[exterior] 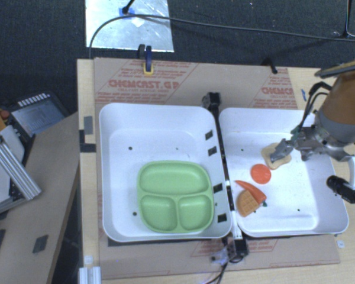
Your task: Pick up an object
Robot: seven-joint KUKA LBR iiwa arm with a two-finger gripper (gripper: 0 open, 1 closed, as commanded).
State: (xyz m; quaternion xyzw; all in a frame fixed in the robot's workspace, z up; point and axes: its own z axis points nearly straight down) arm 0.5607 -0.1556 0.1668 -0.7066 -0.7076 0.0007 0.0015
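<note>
In the right bin (319, 218) lie several small items. A tan bread-like piece (273, 160) sits near the middle. A round orange-red disc (260, 173) lies just below it. A curved red-orange pepper (252, 189) and a brown waffle-like biscuit (247, 203) rest by the bin's left wall. My gripper (280, 152) reaches in from the right and hangs right over the tan piece, covering its upper right part. Whether it touches the piece I cannot tell.
The left bin (118, 129) holds a green three-compartment plate (174, 195). A black divider with clips (220, 158) runs between the bins. The arm's grey wrist and orange band (343, 108) fill the right bin's far right side.
</note>
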